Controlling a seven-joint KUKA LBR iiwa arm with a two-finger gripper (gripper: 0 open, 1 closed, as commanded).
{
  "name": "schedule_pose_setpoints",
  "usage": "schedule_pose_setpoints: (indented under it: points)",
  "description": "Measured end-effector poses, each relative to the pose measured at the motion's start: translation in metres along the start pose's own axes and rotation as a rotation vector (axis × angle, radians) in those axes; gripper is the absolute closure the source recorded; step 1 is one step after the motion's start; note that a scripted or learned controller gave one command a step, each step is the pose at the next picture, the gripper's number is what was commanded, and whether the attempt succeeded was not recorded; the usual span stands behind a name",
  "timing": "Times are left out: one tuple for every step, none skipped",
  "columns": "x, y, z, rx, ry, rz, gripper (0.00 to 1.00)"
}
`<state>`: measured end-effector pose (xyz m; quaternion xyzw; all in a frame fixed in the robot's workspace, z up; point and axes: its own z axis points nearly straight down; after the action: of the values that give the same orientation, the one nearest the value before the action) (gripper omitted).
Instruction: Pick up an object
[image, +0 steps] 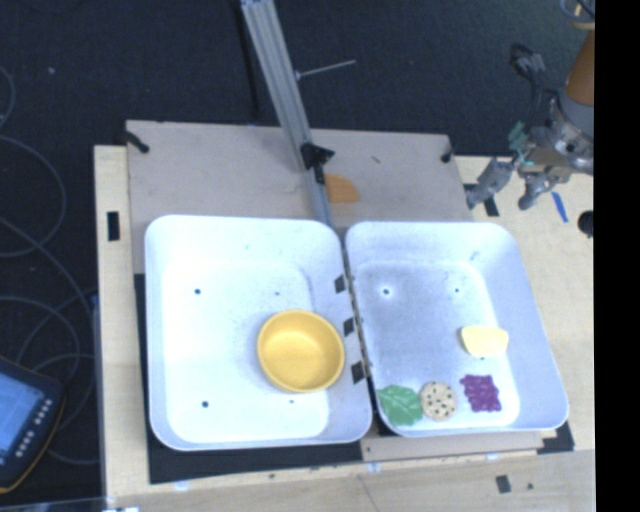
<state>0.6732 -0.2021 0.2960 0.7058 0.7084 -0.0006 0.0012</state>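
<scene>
My gripper (507, 191) hangs at the upper right, beyond the far right corner of the right bin (520, 280). Its two fingers stand apart, open, with nothing between them. In that bin's near part lie a pale yellow piece (484, 341), a purple bunch of grapes (481, 392), a round cookie (437, 400) and a green leafy item (400, 403). A yellow bowl (300, 350) sits upright in the left bin (180, 300), near its right wall.
A slanted metal pole (285, 100) rises from the bench behind the seam between the bins. A small orange object (341, 189) lies on the bench beside the pole's base. A handheld tablet (20, 420) and cables lie on the floor at left.
</scene>
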Motion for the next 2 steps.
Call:
schedule_pose_setpoints:
  points:
    - [0.000, 0.000, 0.000, 0.001, -0.001, -0.001, 0.00]
    - [-0.005, -0.002, 0.043, 0.004, 0.000, 0.003, 0.00]
